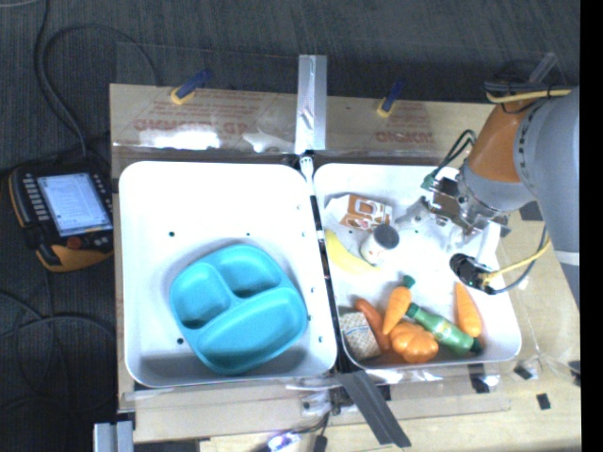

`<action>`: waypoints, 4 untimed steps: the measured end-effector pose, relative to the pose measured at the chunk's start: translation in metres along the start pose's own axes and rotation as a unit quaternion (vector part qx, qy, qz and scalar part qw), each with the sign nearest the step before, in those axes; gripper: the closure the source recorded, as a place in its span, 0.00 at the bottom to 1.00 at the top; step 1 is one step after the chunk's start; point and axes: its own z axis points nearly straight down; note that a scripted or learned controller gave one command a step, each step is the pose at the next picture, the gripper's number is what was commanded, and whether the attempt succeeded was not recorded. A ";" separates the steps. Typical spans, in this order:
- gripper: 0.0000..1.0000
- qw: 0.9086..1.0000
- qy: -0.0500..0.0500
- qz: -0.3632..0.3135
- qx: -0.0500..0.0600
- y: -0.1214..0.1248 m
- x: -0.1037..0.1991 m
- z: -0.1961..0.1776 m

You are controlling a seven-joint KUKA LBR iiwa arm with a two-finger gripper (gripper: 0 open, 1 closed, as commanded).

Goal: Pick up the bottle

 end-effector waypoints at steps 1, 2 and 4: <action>0.00 0.999 0.000 -0.038 -0.006 -0.045 0.075 0.012; 0.00 0.998 -0.003 0.059 0.006 0.017 0.099 0.013; 1.00 1.000 0.001 0.013 -0.009 0.001 0.093 0.009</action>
